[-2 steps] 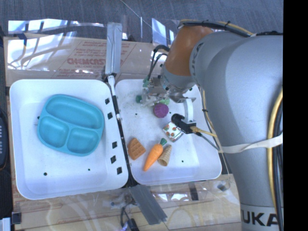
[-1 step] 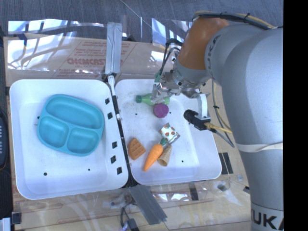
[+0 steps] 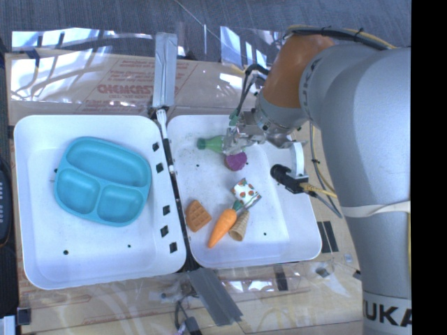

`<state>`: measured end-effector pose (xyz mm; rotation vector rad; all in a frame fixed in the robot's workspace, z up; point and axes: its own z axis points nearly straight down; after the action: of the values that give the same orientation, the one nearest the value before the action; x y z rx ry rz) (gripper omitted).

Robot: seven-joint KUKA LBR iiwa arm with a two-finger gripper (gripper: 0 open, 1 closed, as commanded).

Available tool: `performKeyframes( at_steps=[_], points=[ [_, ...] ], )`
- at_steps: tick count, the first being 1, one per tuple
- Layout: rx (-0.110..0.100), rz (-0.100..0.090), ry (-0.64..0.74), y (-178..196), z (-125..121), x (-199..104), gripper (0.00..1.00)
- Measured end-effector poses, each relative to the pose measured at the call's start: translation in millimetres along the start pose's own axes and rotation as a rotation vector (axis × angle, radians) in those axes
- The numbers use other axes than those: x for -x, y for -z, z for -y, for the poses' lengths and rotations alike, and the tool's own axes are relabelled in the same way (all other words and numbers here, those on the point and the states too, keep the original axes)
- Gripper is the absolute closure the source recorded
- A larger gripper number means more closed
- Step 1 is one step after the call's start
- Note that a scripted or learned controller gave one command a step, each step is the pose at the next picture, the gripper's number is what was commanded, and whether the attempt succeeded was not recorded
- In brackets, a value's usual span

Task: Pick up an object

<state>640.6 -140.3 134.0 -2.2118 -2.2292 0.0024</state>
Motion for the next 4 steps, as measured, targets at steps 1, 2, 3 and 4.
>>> performKeyframes(
  at_steps=[1, 2, 3, 4],
  points=[
    [-0.004, -0.001, 0.001, -23.0, 52.6, -9.6, 0.0],
    [-0.002, -0.001, 0.0, -42.9, 96.8, 4.5, 0.0],
    [-0.003, -0.002, 0.003, -43.6, 115.2, -44.8, 0.0],
    [-0.004, -0.001, 0.007, -34.0, 115.0, -43.7, 1.0]
  ],
)
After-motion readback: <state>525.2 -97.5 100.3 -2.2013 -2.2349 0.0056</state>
